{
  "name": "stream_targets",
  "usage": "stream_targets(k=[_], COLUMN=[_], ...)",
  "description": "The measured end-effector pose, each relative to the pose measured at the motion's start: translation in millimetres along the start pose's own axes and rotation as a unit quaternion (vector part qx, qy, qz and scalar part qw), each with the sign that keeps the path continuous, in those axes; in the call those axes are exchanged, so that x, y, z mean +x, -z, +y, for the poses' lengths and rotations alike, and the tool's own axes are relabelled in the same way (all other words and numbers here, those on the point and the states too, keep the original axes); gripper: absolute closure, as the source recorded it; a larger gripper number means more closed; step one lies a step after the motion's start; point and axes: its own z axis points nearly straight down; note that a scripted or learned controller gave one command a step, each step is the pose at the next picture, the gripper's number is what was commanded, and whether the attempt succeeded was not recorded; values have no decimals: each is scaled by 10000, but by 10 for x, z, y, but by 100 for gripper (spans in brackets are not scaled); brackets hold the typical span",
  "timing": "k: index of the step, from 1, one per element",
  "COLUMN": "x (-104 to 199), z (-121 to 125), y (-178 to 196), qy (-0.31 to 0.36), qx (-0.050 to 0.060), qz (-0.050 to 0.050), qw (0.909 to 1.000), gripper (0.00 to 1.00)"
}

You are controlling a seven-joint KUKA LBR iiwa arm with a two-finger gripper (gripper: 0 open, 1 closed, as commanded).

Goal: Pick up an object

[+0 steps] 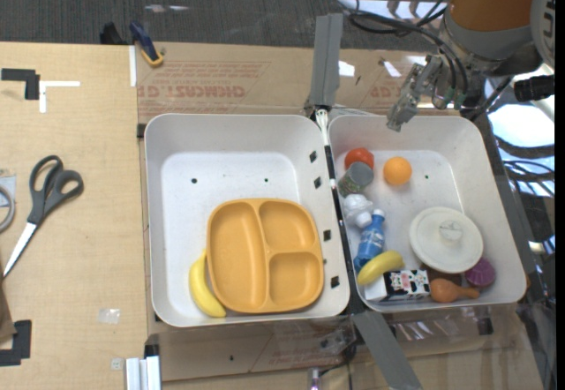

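Observation:
My gripper point(417, 99) hangs over the far rim of the right bin point(494, 194), open, with nothing between its fingers. Below it in that bin lie an orange ball point(398, 170), a red object point(358, 157) against a grey one point(357, 176), a small white object point(356, 208), a blue bottle point(371, 236), a yellow banana point(380, 266), a white round lid point(447, 238), a black-and-white carton point(406, 284), a brown drumstick point(450, 290) and a purple piece point(481, 273). The left bin point(177, 168) holds a yellow divided plate point(265, 254) and a second banana point(203, 288).
Scissors point(44, 194) lie on the wooden bench to the left. A blue clamp point(146, 44) sits at the cardboard's far left corner. A grey post point(325, 62) rises behind the seam between the bins. Cables point(516, 168) trail along the right side.

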Motion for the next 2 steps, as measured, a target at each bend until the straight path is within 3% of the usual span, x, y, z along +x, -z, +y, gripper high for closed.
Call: stream_targets(k=[1,2], x=[235,352], z=[472,467], y=[-383,247], qy=[314,1784], qx=[1,-6], qz=[8,-6], qw=[9995,9840], gripper=[100,100])
